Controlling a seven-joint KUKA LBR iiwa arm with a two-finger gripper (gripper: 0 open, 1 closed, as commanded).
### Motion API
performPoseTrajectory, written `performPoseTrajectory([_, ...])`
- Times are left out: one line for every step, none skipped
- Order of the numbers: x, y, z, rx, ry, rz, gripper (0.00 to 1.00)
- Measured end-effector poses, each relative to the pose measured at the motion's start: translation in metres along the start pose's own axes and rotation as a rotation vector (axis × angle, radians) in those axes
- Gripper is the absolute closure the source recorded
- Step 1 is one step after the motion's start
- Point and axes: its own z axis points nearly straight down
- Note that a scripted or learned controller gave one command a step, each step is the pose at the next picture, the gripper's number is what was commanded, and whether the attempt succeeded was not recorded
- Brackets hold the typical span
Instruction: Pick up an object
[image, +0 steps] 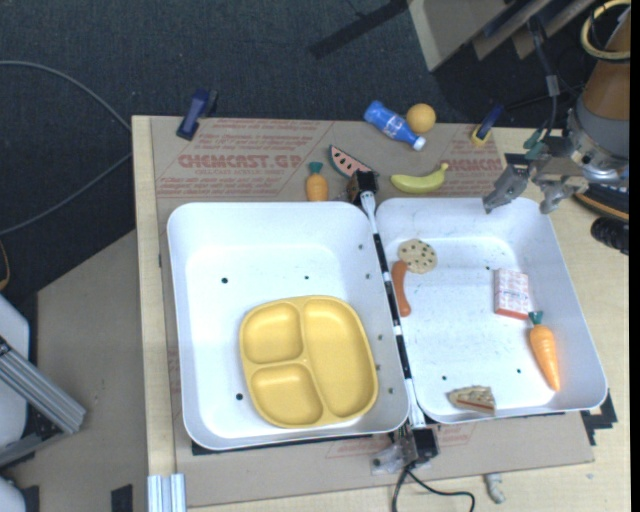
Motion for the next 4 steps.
performPoseTrajectory([-0.054,0.021,0.007,-0.002,-0.003,0.001,0.0])
performPoseTrajectory([0.026,0.021,-0.01,0.0,0.002,-0.002,0.0])
performPoseTrajectory([-0.051,0.021,-0.006,-0.003,-0.003,0.002,0.0])
performPoseTrajectory([-0.003,0.021,0.0,0.0,0.001,-0.001,0.0])
